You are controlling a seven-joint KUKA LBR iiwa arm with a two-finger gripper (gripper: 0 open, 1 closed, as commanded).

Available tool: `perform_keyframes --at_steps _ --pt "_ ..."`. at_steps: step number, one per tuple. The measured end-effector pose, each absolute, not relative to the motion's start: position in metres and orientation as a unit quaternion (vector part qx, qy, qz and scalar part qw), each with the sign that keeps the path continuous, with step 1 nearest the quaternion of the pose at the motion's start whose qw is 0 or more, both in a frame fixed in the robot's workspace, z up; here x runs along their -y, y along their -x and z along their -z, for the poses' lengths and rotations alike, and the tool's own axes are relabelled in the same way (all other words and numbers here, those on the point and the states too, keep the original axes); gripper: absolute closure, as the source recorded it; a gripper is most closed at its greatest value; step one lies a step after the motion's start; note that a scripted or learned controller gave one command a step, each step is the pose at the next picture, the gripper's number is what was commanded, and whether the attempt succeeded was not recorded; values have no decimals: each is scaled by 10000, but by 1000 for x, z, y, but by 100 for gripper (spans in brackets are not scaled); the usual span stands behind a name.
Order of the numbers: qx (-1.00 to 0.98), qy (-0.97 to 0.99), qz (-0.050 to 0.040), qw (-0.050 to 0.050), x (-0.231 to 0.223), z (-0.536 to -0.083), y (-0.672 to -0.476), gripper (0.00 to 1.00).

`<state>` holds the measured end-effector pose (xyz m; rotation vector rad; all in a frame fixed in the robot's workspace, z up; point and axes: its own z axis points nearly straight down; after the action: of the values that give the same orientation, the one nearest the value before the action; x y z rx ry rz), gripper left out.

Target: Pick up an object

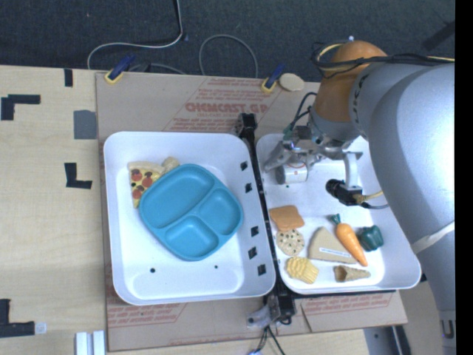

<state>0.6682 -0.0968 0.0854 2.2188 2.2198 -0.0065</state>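
The grey arm [403,124] reaches over the right bin [395,272], its pincer [290,163] low at the bin's back-left corner, grip state impossible to tell, while toy food lies along the bin's front, the carrot [350,242] beside the cheese wedge [329,247].

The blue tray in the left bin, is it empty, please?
Empty: the blue tray shows bare compartments; a pizza slice lies beside it.

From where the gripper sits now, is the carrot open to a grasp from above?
Probably yes. The carrot lies on top in the right bin, uncovered, though the cheese wedge and a teal piece crowd its sides. The gripper is over the same bin's far end.
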Motion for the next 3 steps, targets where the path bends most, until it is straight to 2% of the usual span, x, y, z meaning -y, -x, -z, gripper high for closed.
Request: perform_keyframes --at_steps 3 --pt "-7071 -7071 19 14 97 -85 -668 0"
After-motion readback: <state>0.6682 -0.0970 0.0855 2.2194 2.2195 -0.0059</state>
